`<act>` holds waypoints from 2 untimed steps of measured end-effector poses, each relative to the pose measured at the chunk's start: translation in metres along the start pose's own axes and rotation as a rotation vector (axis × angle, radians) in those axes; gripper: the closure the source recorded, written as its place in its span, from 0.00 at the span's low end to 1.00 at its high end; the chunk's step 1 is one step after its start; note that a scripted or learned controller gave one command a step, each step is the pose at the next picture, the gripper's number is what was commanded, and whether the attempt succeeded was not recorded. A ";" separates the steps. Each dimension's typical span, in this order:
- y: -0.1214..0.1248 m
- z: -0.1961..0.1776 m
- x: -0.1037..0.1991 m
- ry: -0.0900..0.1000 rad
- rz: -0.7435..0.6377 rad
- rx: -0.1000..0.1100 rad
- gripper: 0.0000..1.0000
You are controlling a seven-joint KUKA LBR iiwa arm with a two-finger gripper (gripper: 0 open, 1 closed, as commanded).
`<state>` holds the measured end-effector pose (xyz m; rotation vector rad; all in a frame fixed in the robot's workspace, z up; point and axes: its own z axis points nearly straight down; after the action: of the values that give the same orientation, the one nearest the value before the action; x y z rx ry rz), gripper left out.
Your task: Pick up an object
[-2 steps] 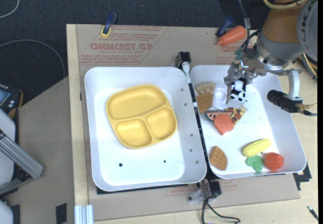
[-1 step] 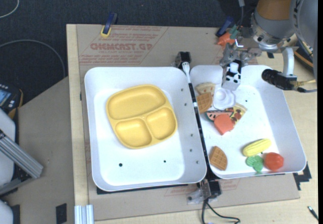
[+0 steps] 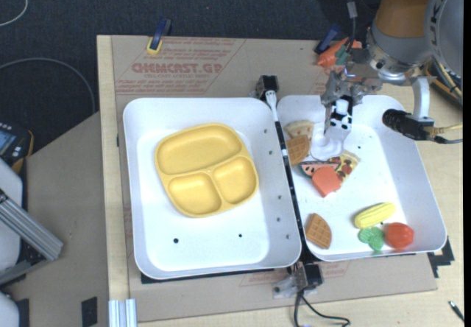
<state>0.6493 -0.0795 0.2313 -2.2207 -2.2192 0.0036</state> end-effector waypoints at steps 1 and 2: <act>0.017 0.010 0.005 -0.002 -0.003 -0.006 1.00; 0.010 0.016 0.002 0.000 0.000 0.000 1.00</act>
<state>0.6595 -0.0777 0.2153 -2.2207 -2.2198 0.0036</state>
